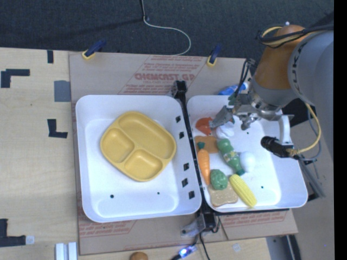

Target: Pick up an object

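Observation:
My gripper (234, 121) hangs over the back of the right bin (282, 191), open, with nothing between its fingers (220, 117). Its left finger is beside a red toy piece (203, 125). Just in front of the gripper lies a green bumpy vegetable (229, 153). Further forward are an orange carrot (203, 164), a green broccoli (218, 179), a yellow corn cob (243, 191), a tan bread slice (223, 198) and a small white egg-like piece (248, 160). The arm partly hides a blue item (239, 89) at the bin's back edge.
The left bin (89, 199) holds a yellow divided plate (138, 145). A black divider with clips (187, 145) runs between the bins. The arm's orange band (276, 64) and grey body rise at the right, with cables looping beside the right bin.

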Tool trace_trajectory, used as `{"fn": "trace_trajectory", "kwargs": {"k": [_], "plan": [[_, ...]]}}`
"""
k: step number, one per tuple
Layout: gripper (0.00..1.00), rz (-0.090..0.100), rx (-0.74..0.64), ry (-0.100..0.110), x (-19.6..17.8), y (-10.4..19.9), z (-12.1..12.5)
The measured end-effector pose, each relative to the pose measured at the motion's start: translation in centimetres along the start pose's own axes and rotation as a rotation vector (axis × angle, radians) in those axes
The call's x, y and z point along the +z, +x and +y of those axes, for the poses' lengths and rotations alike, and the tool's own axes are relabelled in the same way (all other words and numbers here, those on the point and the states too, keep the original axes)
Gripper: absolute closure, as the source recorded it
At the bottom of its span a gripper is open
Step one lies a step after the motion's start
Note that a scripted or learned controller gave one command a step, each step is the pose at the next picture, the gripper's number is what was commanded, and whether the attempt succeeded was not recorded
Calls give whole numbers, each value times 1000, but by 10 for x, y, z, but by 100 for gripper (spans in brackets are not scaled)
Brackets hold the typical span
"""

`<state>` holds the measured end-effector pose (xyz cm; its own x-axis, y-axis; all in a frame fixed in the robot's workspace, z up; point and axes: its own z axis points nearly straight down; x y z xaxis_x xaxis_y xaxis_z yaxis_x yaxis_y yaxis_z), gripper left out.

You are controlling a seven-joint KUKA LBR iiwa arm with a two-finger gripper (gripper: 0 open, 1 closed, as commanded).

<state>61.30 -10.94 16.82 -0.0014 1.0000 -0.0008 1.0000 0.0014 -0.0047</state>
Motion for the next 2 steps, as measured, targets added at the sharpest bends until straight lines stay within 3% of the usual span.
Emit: {"fn": "trace_trajectory", "kwargs": {"k": [1,2], "plan": [[0,1,0,2,54,11,0],[0,0,0,-1,86,12,-1]]}}
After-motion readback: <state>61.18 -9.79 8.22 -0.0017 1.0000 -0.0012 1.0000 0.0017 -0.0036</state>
